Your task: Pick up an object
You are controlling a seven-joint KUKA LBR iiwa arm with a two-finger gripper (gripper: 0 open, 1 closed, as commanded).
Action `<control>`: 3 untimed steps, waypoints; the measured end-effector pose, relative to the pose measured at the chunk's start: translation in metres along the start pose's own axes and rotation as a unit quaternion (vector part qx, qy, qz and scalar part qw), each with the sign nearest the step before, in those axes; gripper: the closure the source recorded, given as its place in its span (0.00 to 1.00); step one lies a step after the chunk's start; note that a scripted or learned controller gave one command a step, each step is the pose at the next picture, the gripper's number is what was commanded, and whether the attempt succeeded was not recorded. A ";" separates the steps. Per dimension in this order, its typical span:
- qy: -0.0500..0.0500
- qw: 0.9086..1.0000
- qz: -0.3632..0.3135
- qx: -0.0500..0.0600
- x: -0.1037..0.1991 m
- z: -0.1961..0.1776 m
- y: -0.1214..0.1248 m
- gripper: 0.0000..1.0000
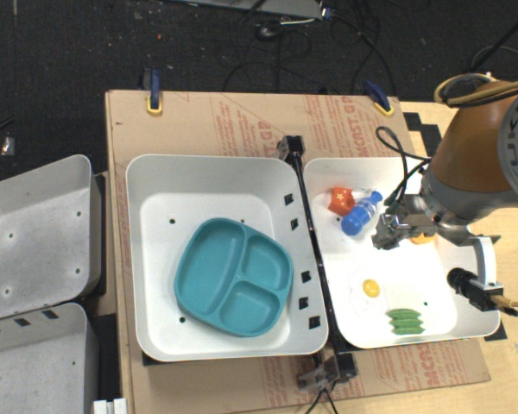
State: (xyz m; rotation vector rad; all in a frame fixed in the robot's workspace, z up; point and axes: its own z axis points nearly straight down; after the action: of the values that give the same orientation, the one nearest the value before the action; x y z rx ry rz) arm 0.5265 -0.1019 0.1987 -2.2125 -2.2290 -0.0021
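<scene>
Lying in the right bin: blue bottle [359, 215], red toy [341, 201] touching it, fried egg [369, 290], green pea pods [406, 321]
Claw [386, 234]: low over right bin [328, 257], just beside the bottle; finger spread cannot be told
Left bin [147, 257]: teal divided plate [233, 276]
Counter [216, 119]: cardboard-topped

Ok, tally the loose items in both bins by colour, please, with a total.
Teal: 1, the divided plate in the left bin
Red: 1, small object
Blue: 1, bottle
Yellow: 1, fried-egg toy
Green: 1, pea pods
Orange: 1, piece partly hidden beside the gripper
Total: 6
</scene>
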 end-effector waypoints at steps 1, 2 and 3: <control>0.000 1.000 0.000 -0.001 0.049 -0.015 0.015 1.00; 0.000 1.000 0.000 -0.001 0.099 -0.028 0.018 1.00; 0.000 1.000 0.000 -0.001 0.146 -0.029 0.036 1.00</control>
State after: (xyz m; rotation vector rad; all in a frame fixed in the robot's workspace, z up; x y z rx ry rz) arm 0.5611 0.0440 0.2282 -2.2128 -2.2302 -0.0034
